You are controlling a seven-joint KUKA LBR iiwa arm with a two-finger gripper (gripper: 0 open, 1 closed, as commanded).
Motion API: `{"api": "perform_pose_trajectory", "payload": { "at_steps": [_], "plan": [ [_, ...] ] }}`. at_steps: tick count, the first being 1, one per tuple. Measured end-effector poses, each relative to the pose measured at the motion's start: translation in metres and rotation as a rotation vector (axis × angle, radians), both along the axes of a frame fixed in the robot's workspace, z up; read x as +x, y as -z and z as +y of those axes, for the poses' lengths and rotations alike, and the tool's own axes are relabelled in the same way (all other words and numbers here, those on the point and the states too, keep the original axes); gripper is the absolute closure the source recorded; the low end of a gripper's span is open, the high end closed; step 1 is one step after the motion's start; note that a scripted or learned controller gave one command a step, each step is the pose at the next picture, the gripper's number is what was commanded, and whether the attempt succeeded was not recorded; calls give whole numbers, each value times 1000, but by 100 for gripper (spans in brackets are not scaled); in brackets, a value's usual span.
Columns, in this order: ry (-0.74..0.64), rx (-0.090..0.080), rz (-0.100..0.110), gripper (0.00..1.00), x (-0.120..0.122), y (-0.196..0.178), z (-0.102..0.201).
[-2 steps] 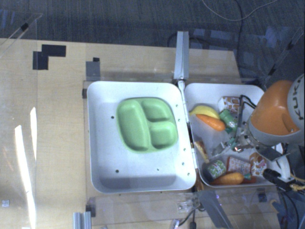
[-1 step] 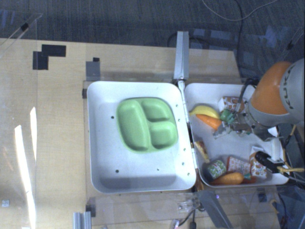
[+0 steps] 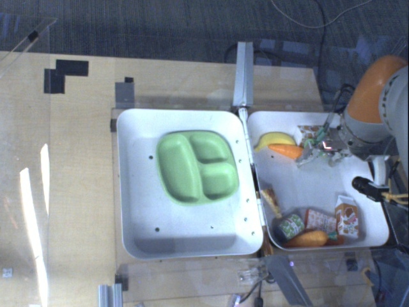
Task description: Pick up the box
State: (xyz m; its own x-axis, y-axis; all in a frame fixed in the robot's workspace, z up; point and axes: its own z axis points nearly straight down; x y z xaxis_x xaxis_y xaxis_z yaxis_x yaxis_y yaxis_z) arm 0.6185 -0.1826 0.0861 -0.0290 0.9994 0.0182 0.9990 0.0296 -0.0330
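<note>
right bin (image 3: 383,238): box (image 3: 347,219) at near edge, well apart from tool (image 3: 321,147), grip state unclear

A: arm (image 3: 383,101) cut off by the right edge, gripper (image 3: 324,147) blurred, can't tell what's at the fingers

B: the box (image 3: 347,219)?

A: print too small to read; packets (image 3: 305,221) beside it overlap, orange vegetable (image 3: 307,238) partly under them. Right bin (image 3: 319,190) far corner hidden behind the arm
</note>
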Motion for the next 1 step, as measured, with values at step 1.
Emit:
{"api": "perform_pose_trajectory", "payload": {
  "at_steps": [1],
  "plan": [
    [-61,-16,-43,0,-49,-3,45]
  ]
}}
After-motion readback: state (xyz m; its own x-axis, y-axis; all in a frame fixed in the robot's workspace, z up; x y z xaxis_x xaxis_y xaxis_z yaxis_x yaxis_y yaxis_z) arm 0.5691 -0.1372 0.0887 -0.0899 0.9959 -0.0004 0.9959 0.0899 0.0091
